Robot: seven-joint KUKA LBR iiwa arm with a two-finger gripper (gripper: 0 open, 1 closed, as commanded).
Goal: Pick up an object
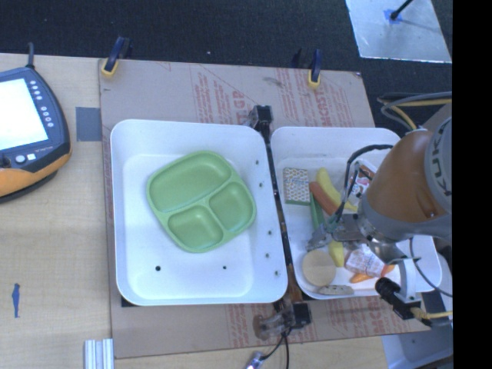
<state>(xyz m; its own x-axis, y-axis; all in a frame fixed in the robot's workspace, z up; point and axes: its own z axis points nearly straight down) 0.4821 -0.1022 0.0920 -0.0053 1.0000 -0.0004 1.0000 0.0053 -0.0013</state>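
Red print is seen repeated across the brown cardboard sheet (231, 91) under the bins, too small to be read. Letters "KU" are made out on the arm (442, 167) at the right.

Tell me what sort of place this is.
Probably a robot lab test bench, not a home. Two white bins sit on cardboard clamped to the bench, a grey and orange robot arm reaches over small items, and a handheld control screen lies at the left.
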